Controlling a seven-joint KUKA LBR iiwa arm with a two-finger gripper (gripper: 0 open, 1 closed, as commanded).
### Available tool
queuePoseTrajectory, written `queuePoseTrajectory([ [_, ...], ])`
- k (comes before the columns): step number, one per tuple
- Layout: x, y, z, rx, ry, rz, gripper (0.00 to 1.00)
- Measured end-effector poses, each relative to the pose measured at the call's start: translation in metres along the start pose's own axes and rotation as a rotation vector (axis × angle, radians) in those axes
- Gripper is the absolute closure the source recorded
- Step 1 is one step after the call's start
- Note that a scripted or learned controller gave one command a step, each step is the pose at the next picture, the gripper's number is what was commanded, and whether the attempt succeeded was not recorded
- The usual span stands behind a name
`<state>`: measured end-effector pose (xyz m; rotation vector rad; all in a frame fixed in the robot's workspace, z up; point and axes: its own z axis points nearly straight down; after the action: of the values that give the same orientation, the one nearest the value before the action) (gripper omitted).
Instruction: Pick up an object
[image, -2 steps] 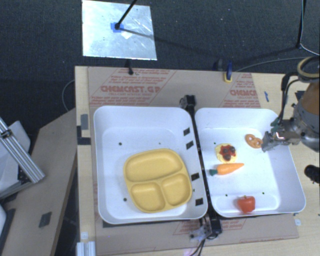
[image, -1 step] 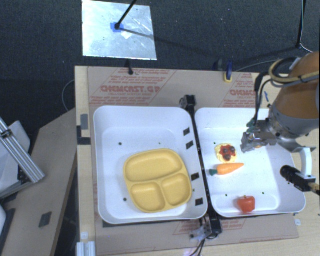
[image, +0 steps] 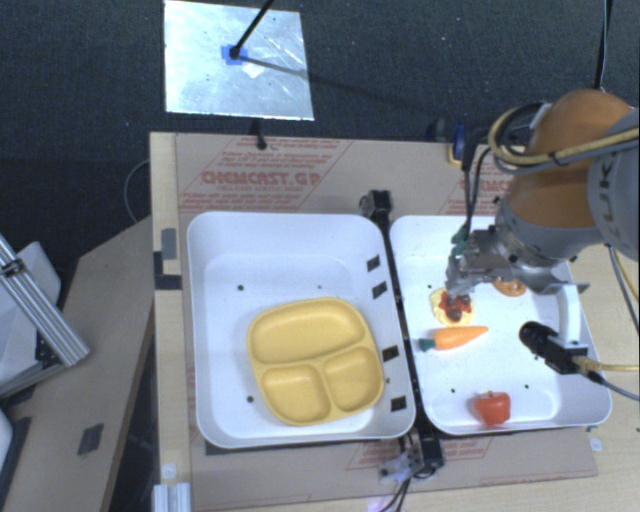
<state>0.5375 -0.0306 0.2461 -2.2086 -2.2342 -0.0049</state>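
You're looking down at the grey arm w/ the orange band (image: 575, 150), which is reaching in from the right over the right-hand shallow white plastic bin (image: 560, 400). The claw (image: 458, 296) is hanging low over the far-left part of that bin. From this angle you can't tell whether it's spread or pressed together.

Right under the claw's tip, a small yellow-and-red toy piece (image: 449, 308) is lying on the bin floor. It's either touching the claw or just below it, and you can't tell if it's being pinched. Just beside the claw, on the arm's side, a small round orange piece (image: 511, 289) is peeking out, partly hidden by the wrist.

Just nearer to you than the claw, an orange toy carrot w/ a green top (image: 458, 338) is lying on its side, w/ its green end pointing toward the left bin. Closer to the near edge, a red toy vegetable (image: 491, 406) is sitting well apart from the claw.

The left-hand shallow white plastic bin (image: 230, 300) is holding a yellow plastic tray w/ three compartments (image: 315, 360), which is lying flat toward its near-right part. Both bins are sitting side by side on the pale tabletop (image: 110, 290).
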Motion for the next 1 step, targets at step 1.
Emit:
queuePoseTrajectory([
  [1, 0.0620, 0.0121, 0.0089, 0.001, 0.000, 0.000, 1.00],
])
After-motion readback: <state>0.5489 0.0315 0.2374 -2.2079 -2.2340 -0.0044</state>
